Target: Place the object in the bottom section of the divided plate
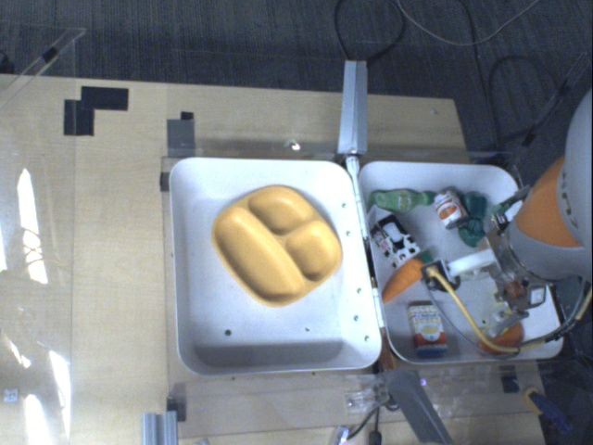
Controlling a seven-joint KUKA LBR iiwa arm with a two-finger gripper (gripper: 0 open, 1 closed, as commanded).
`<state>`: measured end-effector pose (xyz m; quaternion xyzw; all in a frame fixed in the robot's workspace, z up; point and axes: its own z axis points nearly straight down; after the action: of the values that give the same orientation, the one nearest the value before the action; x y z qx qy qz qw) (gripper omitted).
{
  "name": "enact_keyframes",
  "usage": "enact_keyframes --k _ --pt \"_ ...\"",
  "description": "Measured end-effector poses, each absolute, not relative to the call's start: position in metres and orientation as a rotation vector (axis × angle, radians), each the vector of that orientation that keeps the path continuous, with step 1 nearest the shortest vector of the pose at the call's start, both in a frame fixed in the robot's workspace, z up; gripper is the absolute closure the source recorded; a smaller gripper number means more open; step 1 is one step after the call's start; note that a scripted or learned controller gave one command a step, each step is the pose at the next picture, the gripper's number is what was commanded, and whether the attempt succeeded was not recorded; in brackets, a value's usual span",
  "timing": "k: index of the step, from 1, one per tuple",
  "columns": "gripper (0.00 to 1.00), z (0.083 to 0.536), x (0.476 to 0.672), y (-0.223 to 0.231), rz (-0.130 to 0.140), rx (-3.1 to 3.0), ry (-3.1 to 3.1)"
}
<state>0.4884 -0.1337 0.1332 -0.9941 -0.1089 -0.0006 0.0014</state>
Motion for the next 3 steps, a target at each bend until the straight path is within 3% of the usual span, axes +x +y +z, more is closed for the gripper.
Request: enact_keyframes --k 1,2,3 --pt "1.0 0.143 0.49 -0.133 -0.004 -3.118 -0.357" --pt "1.0 0.165 0.565 -0.099 -0.003 -3.106 -0.473" --pt "1.0 0.175 0.567 -0.098 -0.005 -3.104 -0.487"
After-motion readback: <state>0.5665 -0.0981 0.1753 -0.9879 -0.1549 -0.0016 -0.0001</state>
